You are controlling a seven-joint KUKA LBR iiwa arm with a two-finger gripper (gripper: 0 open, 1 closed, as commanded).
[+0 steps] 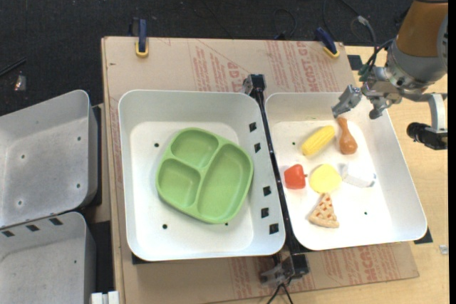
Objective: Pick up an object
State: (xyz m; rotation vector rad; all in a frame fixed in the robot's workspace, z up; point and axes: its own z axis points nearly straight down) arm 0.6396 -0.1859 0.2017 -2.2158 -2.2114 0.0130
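Observation:
The right bin (399, 217) holds several toy foods: a corn cob (318, 140), a brown chicken drumstick (346, 137), a red pepper (294, 176), a yellow round piece (325, 178), a pizza slice (323, 212) and a clear plastic piece (358, 176). My gripper (361, 102) hovers over the bin's far edge, just above the drumstick's upper end. Its two fingers are spread apart and open, with nothing between them.
A green divided plate (205, 174) lies in the left bin (135, 217). Both bins rest on a cardboard sheet (206, 64) held by clamps. A white panel (43, 146) lies off to the left. A black divider (269, 167) runs between the bins.

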